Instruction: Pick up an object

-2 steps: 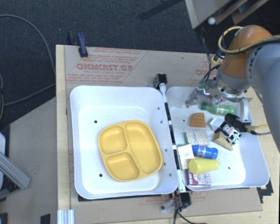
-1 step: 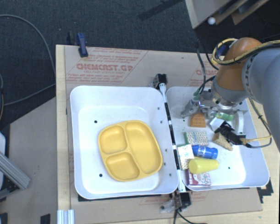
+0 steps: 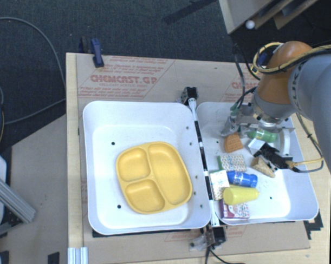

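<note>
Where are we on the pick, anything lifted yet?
Done: the arm has reached over the right bin, with the gripper low among the clutter at its far end. In hand: nothing I can confirm. Left: the grasp and lift. The yellow bottle and blue item lie untouched; the yellow tray sits in the left bin.

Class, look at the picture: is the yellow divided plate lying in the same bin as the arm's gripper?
No: the yellow divided plate lies in the left bin, the gripper over the right.

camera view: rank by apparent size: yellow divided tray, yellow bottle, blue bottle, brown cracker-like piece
1. yellow divided tray, by far the largest.
2. yellow bottle.
3. blue bottle, only slightly smaller than the yellow one; close call.
4. brown cracker-like piece, smallest, though partly under the gripper.
</note>
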`<state>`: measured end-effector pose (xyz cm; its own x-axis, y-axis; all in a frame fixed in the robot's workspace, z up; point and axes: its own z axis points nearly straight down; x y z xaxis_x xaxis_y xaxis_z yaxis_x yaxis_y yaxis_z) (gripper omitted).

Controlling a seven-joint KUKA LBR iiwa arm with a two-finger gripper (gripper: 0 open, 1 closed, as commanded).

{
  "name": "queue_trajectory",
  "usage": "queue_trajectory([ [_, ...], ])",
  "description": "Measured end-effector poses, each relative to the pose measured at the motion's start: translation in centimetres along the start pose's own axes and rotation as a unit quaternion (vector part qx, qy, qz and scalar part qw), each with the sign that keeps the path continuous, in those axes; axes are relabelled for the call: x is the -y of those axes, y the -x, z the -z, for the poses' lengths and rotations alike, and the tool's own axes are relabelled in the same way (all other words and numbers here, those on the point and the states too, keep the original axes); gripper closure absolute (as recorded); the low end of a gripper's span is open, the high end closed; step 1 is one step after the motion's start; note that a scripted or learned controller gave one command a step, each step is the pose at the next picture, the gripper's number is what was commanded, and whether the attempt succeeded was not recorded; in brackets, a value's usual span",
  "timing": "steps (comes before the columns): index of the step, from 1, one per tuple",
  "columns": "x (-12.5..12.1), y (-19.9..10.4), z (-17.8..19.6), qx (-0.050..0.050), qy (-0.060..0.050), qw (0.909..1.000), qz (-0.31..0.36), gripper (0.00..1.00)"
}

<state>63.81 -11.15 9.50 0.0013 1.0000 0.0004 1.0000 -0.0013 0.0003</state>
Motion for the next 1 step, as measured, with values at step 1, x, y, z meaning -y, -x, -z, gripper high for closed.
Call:
queue_trajectory([
  [1,5.58,-5.04,9.01,0.0,-0.001,1.0,0.001,1.0],
])
